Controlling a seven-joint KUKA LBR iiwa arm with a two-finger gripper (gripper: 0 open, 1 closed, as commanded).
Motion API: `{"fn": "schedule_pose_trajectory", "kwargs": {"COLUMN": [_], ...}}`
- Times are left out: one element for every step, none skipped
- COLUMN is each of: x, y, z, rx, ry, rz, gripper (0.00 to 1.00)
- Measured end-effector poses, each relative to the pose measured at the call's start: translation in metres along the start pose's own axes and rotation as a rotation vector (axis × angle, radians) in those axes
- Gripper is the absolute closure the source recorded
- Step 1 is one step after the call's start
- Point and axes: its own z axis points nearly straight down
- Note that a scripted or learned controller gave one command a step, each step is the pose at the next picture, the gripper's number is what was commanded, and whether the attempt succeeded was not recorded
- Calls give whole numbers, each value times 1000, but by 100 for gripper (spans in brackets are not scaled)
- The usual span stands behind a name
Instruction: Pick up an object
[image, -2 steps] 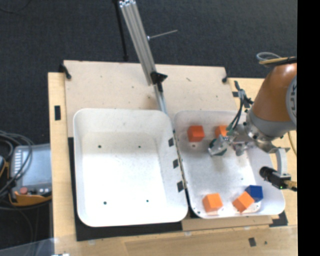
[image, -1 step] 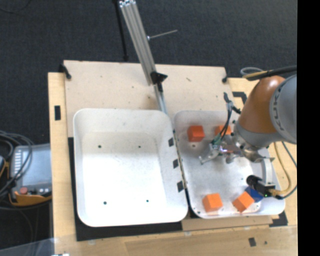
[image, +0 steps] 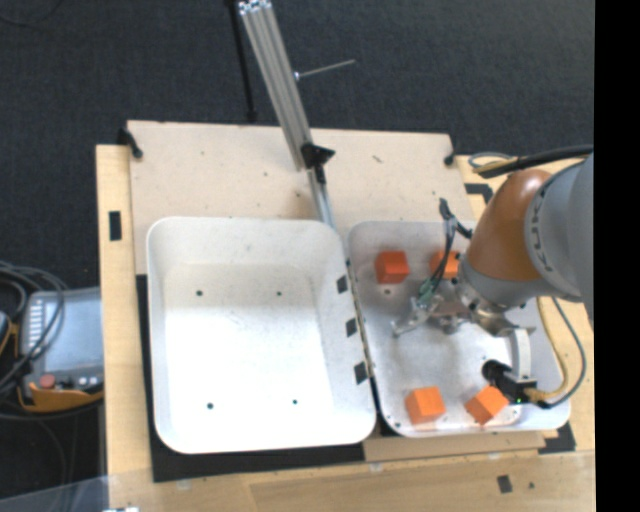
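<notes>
The left bin (image: 250, 330) has lots of open room. In the right bin (image: 400, 430), four orange blocks sit: one (image: 392, 266) up top, two by the bottom edge. The gripper (image: 425, 318) hangs between them, holding nothing.

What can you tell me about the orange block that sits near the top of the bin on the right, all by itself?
The orange block is a small cube-like piece, plain bright orange, with a matte look like foam or painted wood. It rests flat on the floor of the right bin, in the upper left part, close to the wall that faces the other bin. Nothing touches it but the bin floor. The gripper is lower down and to its right, apart from it.
</notes>
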Motion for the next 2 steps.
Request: {"fn": "schedule_pose_trajectory", "kwargs": {"x": [0,-1], "y": [2,-1], "z": [-13,-57], "rx": [-5,-4], "ry": [4,4], "rz": [9,5], "gripper": [100,100]}}
